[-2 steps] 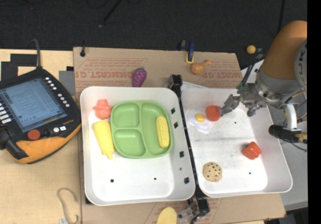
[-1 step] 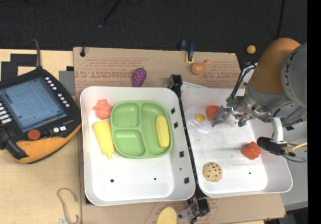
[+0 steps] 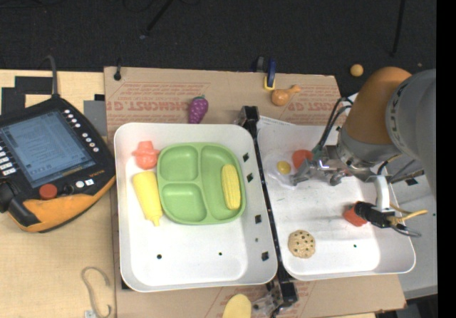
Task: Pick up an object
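Observation:
The right bin (image 3: 335, 259) holds a chocolate-chip cookie (image 3: 302, 244) near its front, a small yellow piece (image 3: 283, 166) and a red piece (image 3: 301, 157) at its far left, and another red piece (image 3: 354, 215) at the right. My gripper (image 3: 308, 174) hangs low over the far left part of this bin, just right of the yellow piece and right below the red one. The grey arm with its orange band (image 3: 377, 106) covers the bin's far right corner. Nothing can be seen held.
The left bin (image 3: 185, 267) carries a green divided plate (image 3: 199, 185) with a corn cob (image 3: 231, 186), a yellow toy (image 3: 147, 197) and a pink-orange toy (image 3: 144, 155). Purple grapes (image 3: 198, 108) and an orange pear (image 3: 283, 95) lie behind the bins. A teach pendant (image 3: 50, 160) sits at the left.

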Tool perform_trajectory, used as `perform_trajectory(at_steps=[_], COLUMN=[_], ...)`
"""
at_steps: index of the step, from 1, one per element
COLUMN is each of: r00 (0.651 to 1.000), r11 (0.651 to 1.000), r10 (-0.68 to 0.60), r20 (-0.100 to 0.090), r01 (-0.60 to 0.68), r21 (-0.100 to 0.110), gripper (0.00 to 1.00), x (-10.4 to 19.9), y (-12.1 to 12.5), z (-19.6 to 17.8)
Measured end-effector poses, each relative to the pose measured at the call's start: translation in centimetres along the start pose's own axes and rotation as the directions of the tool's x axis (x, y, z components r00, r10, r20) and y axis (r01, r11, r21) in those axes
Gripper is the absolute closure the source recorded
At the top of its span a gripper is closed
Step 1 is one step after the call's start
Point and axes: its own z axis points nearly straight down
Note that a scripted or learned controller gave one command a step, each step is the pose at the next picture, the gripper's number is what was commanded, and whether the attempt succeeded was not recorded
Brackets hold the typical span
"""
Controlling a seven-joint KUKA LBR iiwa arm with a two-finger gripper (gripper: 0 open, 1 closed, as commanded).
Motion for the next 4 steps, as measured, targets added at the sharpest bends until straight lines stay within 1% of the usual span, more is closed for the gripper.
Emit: perform_trajectory(at_steps=[1, 2, 3, 4], r00=[1.000, 1.000, 1.000, 1.000], r11=[1.000, 1.000, 1.000, 1.000], r10=[0.003, 0.003, 0.001, 0.001], r20=[-0.001, 0.001, 0.001, 0.000], r01=[-0.003, -0.003, -0.001, -0.001], r21=[-0.001, -0.004, -0.005, -0.001], gripper=[1.00, 1.00, 1.00, 1.00], x=[-0.1, -0.6, -0.2, -0.4], y=[0.0, 1.0, 1.2, 1.2], z=[-1.2, -6.1, -12.3, -14.2])
